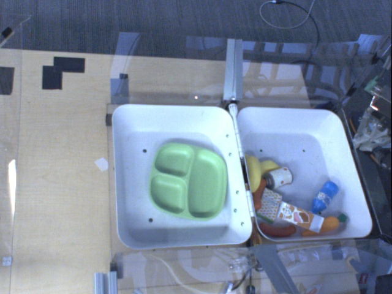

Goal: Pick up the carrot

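The carrot (pixel 331 223) lies nearest the camera, in the lower right corner of the right bin (pixel 306 124), hard against the bin's front wall. It shows as an orange body with a green tip pointing toward the right of the frame. Its long axis runs roughly left to right, tilted slightly so the green end sits a little higher in the frame. Much of its left part is covered by a printed carton (pixel 288 212), which lies across it at a slant. A red sausage-like piece (pixel 277 229) sits just left of the carton, along the same front wall. Just above the carrot in the frame stands a small blue bottle (pixel 324 196), near but apparently apart from it. Further left are a banana (pixel 260 167) and a small can (pixel 278 177), close together by the wall that divides the two bins. The left bin (pixel 131 164) holds a green divided tray (pixel 190 179) in its middle.

As for the gripper, whether it is open, closed, or holding anything cannot be told from this frame. Since the arm enters from the right, the carrot's green end is the nearer one. A grasp would best close across the short width of the exposed orange part, between the carton's edge and the green tip. The front wall and the bottle leave little room there.
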